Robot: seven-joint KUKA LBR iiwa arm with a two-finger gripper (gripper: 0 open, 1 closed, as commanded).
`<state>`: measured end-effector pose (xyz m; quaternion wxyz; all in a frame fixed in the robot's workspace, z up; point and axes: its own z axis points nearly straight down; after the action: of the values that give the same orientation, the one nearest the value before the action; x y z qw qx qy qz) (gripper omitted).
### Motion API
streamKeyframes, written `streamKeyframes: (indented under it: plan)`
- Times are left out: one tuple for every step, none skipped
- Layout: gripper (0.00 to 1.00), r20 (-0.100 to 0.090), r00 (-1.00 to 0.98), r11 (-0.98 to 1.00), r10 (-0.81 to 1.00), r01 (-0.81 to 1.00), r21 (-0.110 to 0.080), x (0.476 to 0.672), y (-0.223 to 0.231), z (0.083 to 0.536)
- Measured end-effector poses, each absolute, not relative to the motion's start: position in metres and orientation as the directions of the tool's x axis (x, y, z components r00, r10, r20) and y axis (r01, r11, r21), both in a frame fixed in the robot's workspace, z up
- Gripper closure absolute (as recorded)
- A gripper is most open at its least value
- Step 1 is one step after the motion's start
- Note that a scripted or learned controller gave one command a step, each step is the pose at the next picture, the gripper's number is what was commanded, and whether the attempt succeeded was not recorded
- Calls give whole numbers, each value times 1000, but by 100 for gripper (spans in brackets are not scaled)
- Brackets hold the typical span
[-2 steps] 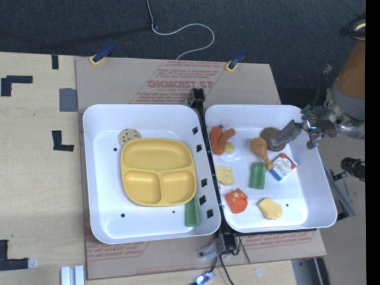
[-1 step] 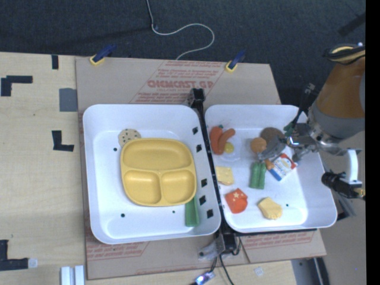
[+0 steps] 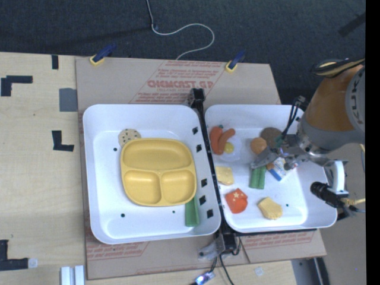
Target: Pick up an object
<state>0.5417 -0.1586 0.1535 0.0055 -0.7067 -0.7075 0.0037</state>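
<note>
My gripper (image 3: 265, 160) reaches in from the right and hangs low over the middle of the right bin (image 3: 297, 221). Its tip is just above a green block (image 3: 257, 178) and beside an orange round piece (image 3: 258, 145). A small blue and white item (image 3: 276, 172) lies right under the wrist. Also in this bin are red-orange sausages (image 3: 221, 138), a brown disc (image 3: 270, 134), a pale yellow wedge (image 3: 224, 174), a red piece with a yellow star (image 3: 236, 200) and a yellow chunk (image 3: 270, 208).
The left bin (image 3: 98, 218) holds a yellow divided plate (image 3: 158, 171), a cookie (image 3: 128, 136) behind it and a green stick (image 3: 191, 212) against the divider. The grey and orange arm (image 3: 332, 114) covers the right bin's far right side. A cable (image 3: 178, 28) lies behind the bins.
</note>
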Motion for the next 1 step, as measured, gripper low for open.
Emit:
streamKeyframes:
  plan:
    - [0, 3, -1, 1, 1000, 1000, -14, 538, -160, 105]
